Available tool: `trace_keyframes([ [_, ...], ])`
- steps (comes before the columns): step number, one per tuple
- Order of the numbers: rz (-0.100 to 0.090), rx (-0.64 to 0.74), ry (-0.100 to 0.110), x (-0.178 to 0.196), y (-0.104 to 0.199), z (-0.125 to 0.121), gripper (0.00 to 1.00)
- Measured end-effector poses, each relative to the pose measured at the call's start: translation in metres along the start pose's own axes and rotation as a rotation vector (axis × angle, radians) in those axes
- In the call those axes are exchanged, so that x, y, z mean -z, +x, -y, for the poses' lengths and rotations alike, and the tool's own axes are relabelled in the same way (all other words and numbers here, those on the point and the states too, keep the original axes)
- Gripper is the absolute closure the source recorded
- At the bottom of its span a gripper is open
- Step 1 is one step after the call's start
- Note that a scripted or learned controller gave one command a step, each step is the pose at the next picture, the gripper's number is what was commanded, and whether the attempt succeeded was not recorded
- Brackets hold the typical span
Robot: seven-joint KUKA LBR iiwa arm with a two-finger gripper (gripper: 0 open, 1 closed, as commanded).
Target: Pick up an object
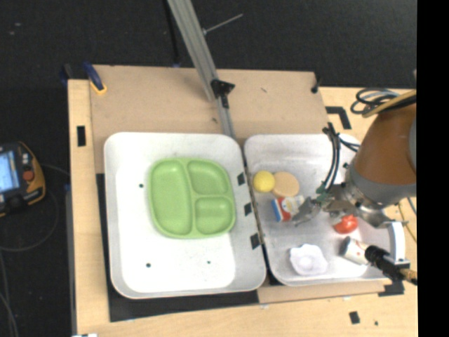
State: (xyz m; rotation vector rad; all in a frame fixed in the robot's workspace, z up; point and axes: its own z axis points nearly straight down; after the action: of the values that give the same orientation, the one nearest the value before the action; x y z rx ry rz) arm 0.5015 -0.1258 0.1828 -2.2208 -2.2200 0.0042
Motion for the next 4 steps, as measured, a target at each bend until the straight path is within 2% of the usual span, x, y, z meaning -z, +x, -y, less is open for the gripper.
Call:
trace_keyframes([
  [1, 0.000, 0.000, 0.000, -0.056, 0.008, -0.003, 0.00],
  [2, 0.001, -0.001, -0.005, -0.081, 0.007, -0.004, 0.00],
  [3, 0.004, -0.006, -0.013, -0.069, 0.005, -0.006, 1.00],
  [4, 0.001, 0.004, -0.010, -0.015, 0.002, -0.018, 1.00],
])
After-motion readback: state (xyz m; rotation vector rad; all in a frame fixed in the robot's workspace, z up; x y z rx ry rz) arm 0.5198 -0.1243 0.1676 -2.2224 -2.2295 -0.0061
